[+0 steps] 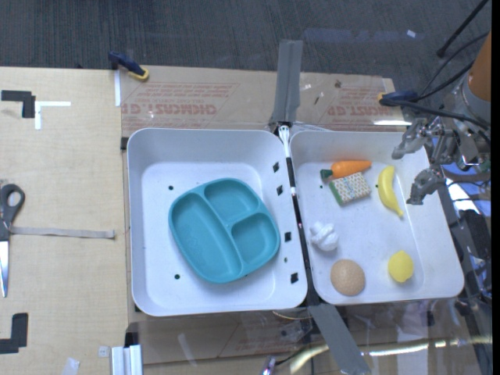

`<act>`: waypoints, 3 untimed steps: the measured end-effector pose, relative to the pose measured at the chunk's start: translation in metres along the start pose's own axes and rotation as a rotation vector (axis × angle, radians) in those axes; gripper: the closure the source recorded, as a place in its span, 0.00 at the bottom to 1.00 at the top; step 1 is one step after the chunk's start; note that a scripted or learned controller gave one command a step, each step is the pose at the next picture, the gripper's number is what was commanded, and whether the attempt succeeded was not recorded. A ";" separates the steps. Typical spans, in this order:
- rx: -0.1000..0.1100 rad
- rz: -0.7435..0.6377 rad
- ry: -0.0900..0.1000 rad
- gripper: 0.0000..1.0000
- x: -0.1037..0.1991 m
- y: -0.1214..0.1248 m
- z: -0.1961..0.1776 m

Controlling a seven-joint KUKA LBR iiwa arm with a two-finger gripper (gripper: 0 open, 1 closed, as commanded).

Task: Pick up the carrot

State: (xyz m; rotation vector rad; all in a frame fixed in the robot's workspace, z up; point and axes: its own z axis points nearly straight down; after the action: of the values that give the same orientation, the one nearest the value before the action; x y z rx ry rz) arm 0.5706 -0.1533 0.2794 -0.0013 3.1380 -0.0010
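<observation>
A tan ball (348, 277) and a lemon (401, 266) sit at the near end of the right bin (437, 287). The carrot (351, 166) lies at its far end, touching a sponge (350, 187). My hand (419, 165) hovers over the bin's right rim, open, holding nothing.

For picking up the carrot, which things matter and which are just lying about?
Matter: small orange carrot in the right white bin; the robot's metal hand.

Lying about: yellow banana, yellow lemon, tan egg-shaped ball, speckled sponge block, crumpled white lump, teal divided plate.
</observation>
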 end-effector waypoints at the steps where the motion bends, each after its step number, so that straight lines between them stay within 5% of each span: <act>1: 0.000 0.207 0.001 0.00 -0.067 0.061 0.172; 3: 0.000 0.160 -0.004 0.00 -0.073 0.050 0.185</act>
State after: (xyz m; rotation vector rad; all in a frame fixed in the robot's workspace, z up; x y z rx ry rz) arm 0.6443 -0.1036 0.0947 0.2489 3.1241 -0.0006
